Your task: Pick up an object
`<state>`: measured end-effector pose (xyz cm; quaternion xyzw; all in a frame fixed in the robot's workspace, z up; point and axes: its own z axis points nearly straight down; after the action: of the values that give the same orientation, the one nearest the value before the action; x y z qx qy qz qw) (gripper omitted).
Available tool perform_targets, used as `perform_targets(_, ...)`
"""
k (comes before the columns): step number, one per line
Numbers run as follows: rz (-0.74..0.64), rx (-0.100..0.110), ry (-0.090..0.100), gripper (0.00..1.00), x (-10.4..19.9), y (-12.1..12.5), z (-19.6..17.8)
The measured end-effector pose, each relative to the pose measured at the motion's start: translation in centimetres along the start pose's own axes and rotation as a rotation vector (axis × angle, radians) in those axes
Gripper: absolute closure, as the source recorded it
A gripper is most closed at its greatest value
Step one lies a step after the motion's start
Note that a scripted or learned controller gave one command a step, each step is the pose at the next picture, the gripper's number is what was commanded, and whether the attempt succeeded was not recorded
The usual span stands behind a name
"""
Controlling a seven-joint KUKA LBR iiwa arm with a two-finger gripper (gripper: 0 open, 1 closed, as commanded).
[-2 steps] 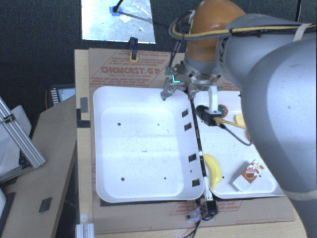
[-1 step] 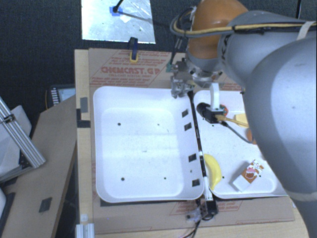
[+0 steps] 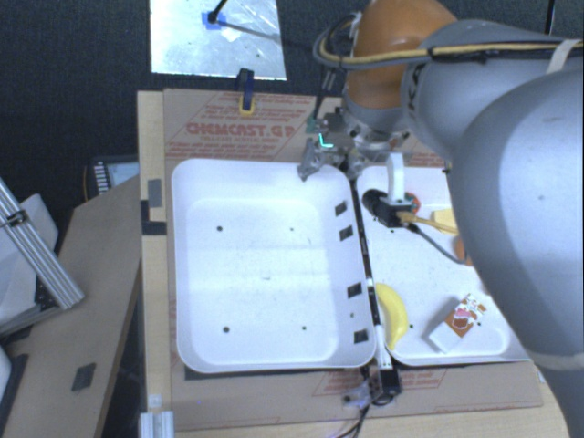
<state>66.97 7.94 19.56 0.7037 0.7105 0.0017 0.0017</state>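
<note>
Grey arm [image 3: 511, 153] bulk fills the frame's right, nearest us. Going left to right: the left bin [image 3: 246, 272], then the right bin [image 3: 429, 258], where a yellow banana [image 3: 394, 314] lies against the divider at lower centre. We judge it light, soft, smooth and curved, best pinched across its middle. The gripper [image 3: 326, 158] hangs over the bins' top edge; we cannot tell its opening.

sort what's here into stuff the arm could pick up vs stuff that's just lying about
Part of the job:
- curved yellow banana, right white bin
- small white box with red print, same bin
- two-finger gripper, above the bins' far edge

Just lying about:
- left white bin
- brown cardboard sheet with red lettering
- shiny foil sheet
- yellow and blue clamp
</note>
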Motion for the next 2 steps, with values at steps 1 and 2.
perform_targets(1, -0.003, -0.004, 0.0, 1.0, 0.02, 0.1, -1.13)
perform_targets(2, -0.004, -0.003, 0.0, 0.0, 0.03, 0.08, -1.09)
